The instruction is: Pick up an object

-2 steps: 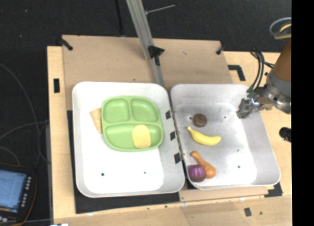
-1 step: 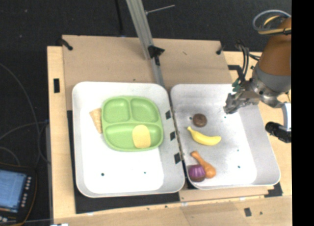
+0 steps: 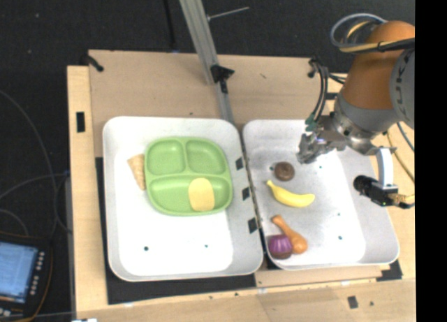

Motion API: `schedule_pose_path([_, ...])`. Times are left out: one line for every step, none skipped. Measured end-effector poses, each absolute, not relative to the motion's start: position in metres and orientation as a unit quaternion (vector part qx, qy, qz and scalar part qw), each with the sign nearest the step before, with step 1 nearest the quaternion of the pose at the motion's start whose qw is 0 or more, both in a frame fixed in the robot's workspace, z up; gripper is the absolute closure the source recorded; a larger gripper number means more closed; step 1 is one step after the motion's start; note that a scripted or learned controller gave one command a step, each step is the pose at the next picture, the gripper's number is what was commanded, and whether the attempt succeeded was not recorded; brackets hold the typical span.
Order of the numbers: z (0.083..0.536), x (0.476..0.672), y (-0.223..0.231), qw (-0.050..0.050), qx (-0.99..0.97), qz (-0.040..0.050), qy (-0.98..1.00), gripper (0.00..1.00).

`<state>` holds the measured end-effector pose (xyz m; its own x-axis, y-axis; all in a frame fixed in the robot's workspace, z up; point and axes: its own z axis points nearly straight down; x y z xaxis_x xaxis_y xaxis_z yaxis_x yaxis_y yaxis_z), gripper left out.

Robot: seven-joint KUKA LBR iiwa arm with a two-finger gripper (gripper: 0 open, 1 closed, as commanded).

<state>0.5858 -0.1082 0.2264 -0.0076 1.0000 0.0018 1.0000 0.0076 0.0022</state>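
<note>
Hovering over right bin [image 3: 363,240], jaws [image 3: 309,147] just up-right of brown ball [image 3: 283,171]; opening cannot tell, nothing visibly held. Risks: ball rolling off at touch, closing on air, nudging banana [image 3: 290,197] nearby.

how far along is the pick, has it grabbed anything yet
Nothing looks picked yet. The gripper hangs over the right bin, just above and right of the brown round object; nothing shows between its fingers. The banana, carrot and purple item lie in the bin. The grasp and lift remain.
</note>
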Motion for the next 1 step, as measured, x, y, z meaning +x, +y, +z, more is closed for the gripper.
schedule_pose_path([0.2209, 0.5958, -0.0569, 0.000, 0.705, 0.0007, 0.710, 1.00])
